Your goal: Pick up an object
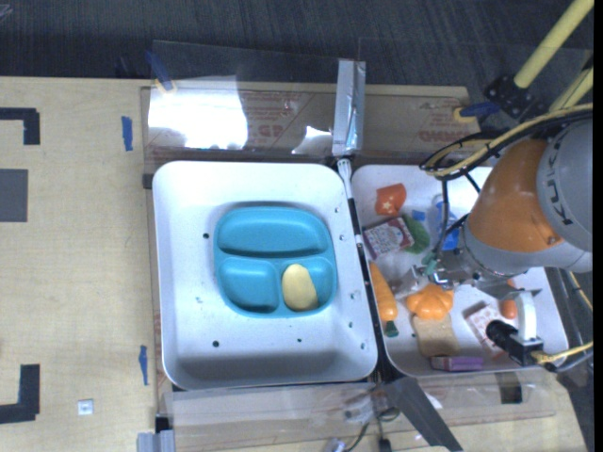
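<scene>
The right bin (405, 365) holds several small items: a red-orange piece (390, 199), a printed packet (383, 239), a green item (416, 234), a long orange piece (382, 296), a round orange object (431, 302), a tan block (434, 333), a purple marker (458, 363) and a white-pink packet (480, 323). My gripper (431, 276) hangs low over the middle of this bin, just above the round orange object. The wrist and orange band (509, 210) hide the bin's right half.
The left bin (188, 347) carries a blue divided tray (273, 252) with a yellow oval (300, 286) in its lower right compartment. A metal divider (349, 111) and a clear sheet stand behind the bins. Cables and a yellow pole (556, 36) crowd the upper right.
</scene>
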You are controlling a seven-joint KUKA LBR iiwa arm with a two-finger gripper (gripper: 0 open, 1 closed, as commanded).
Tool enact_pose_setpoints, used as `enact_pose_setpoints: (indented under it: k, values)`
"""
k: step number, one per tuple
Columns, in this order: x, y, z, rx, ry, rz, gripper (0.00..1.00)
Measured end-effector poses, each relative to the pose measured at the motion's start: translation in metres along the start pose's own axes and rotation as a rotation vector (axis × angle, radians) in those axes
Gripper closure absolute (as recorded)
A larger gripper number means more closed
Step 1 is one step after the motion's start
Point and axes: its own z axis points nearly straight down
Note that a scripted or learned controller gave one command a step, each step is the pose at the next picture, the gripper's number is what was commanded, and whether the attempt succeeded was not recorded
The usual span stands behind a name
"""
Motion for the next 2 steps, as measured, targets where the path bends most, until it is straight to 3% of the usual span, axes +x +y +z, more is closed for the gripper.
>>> enact_pose_setpoints:
  k: [1, 2]
  values:
    - [-0.001, 0.002, -0.011, -0.007, -0.002, 0.002, 1.0]
    - [0.046, 0.061, -0.099, -0.002, 0.001, 0.016, 1.0]
